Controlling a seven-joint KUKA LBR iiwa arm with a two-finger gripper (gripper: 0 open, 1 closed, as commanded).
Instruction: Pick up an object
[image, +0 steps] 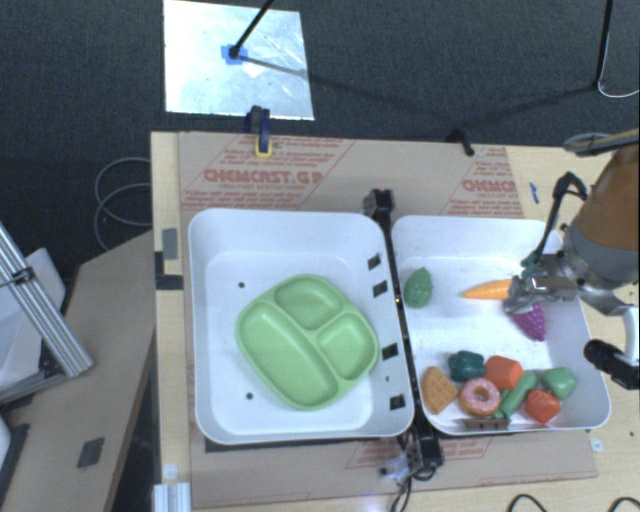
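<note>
Far to the left of the gripper (528, 292), the left bin (215, 250) holds a light green plate (306, 341) with three sections. The plate lies flat and is well apart from the arm.

The right bin (450, 240) holds the toy food. A dark green bumpy ball (417, 287) sits left of the gripper, near the wall between the bins. An orange carrot (487, 291) lies on its side, and its thick end reaches right up to the gripper's left side.

Below the gripper, along the front of the bin, there is a crowded pile: an orange wedge (437, 389), a dark green piece (464, 364), a pink donut (480, 397), a red-orange piece (503, 371), a green bean shape (516, 393), a red piece (543, 405) and a light green piece (558, 381).

The purple grapes (532, 321) are a small bumpy bunch, pointed at the bottom. They sit just under the gripper and a bit to its right, touching or nearly touching it.

I cannot tell how the jaws stand, or if they pinch anything.
</note>
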